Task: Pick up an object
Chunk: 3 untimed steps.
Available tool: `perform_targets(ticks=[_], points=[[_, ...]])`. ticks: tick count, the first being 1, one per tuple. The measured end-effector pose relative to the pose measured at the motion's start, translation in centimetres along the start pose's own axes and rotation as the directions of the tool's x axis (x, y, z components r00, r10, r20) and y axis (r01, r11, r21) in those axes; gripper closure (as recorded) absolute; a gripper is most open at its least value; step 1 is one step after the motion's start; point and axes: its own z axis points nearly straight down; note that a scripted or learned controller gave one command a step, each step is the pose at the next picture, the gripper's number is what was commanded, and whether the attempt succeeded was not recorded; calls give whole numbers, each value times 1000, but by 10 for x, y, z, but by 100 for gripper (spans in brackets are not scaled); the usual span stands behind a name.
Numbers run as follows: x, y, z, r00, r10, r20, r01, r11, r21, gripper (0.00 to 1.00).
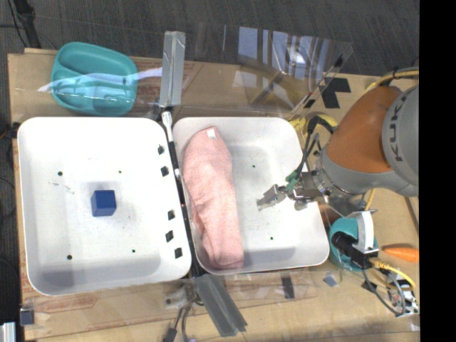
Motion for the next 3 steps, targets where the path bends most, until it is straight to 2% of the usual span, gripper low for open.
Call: perform_targets(ticks=[1,2,3], points=[[25,65,87,999,-42,1,42,999,0,0],[47,146,104,997,-80,0,80,997,-4,0],[73,156,103,986,-165,3,165,986,-5,0]])
